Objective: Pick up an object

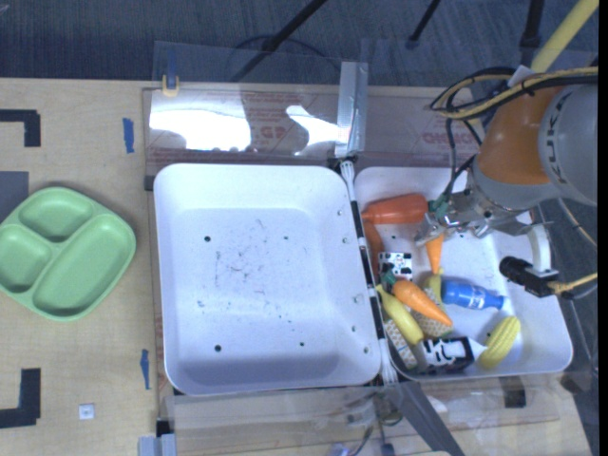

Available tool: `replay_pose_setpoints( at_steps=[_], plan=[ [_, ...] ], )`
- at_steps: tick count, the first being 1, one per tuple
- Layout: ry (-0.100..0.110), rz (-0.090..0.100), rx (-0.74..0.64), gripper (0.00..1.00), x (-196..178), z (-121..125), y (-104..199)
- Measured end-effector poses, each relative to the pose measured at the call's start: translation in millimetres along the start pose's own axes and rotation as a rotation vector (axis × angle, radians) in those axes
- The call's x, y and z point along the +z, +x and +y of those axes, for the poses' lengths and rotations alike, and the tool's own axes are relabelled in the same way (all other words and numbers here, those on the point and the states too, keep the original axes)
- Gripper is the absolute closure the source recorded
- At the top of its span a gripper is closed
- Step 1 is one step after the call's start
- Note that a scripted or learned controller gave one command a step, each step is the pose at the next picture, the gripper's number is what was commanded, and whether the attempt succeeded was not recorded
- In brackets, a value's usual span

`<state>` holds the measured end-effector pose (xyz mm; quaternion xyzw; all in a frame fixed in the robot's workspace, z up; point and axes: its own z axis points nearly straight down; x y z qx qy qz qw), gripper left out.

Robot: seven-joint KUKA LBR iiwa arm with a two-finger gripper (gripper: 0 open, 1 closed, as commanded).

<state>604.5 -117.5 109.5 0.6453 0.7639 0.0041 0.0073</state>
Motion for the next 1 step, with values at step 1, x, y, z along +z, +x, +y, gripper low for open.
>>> replay_pose_setpoints(
  at_steps=[1],
  plan=[
    [0.016, 0.001, 0.455, 1.0, -74.3, 22.6, -27.2]
  ],
)
